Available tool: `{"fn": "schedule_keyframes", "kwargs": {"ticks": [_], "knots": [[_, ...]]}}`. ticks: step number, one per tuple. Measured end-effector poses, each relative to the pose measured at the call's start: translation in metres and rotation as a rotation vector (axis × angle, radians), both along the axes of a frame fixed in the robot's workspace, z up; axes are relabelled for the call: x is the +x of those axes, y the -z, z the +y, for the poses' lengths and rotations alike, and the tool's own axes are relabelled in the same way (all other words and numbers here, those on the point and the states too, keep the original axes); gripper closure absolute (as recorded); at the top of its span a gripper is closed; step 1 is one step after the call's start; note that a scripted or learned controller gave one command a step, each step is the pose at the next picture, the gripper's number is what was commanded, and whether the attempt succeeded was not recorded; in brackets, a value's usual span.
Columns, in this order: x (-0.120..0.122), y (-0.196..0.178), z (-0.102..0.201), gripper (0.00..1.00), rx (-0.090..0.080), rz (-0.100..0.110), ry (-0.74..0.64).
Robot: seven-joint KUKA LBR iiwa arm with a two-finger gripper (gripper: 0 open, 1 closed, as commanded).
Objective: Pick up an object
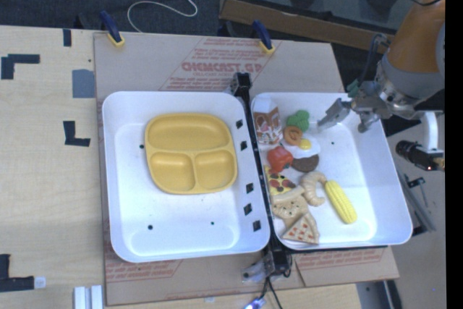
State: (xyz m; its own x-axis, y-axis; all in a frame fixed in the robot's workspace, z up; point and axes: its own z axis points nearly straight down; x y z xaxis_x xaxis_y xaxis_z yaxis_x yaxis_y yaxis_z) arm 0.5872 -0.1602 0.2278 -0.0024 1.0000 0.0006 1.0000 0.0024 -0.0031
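Looking at how far along this is: basically nowhere yet. Nothing is picked up, so the whole grab-and-lift part of the job is left.

I'll use the yellow plate (192, 153) as my landmark. It sits in the left bin (119, 228) with 3 compartments, all bare. Everything worth grabbing is to the right of the plate, across the divider, in the right bin (376, 177). Closest to the plate there's a pile of toy food: a red-and-white packet (268, 125), a green piece (297, 118), a small orange round thing (293, 134), a red piece (279, 157), a dark brown piece (307, 163), a pizza slice (302, 229) and some tan bits I can't really identify. A bit further right of the plate lies a yellow corn cob (340, 200), tilted, just beside the pile.

The gripper (350, 116) hangs well to the right of the plate, over the upper part of the right bin, above bare white floor. Its 2 fingers look spread apart, with nothing between them. It's near the green piece but apart from it, not touching any toy.

My guess is the next move needs it to shift toward the plate side and drop onto something. The corn looks like the easiest target since it's off on its own; the crowded pile could get messy.
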Motion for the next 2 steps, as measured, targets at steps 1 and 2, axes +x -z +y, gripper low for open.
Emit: {"fn": "schedule_keyframes", "kwargs": {"ticks": [1, 2], "knots": [[-0.110, 0.078, -0.001, 0.00, 0.005, 0.017, 0.006], [-0.101, 0.139, -0.039, 0.00, 0.014, 0.002, 0.000]]}}
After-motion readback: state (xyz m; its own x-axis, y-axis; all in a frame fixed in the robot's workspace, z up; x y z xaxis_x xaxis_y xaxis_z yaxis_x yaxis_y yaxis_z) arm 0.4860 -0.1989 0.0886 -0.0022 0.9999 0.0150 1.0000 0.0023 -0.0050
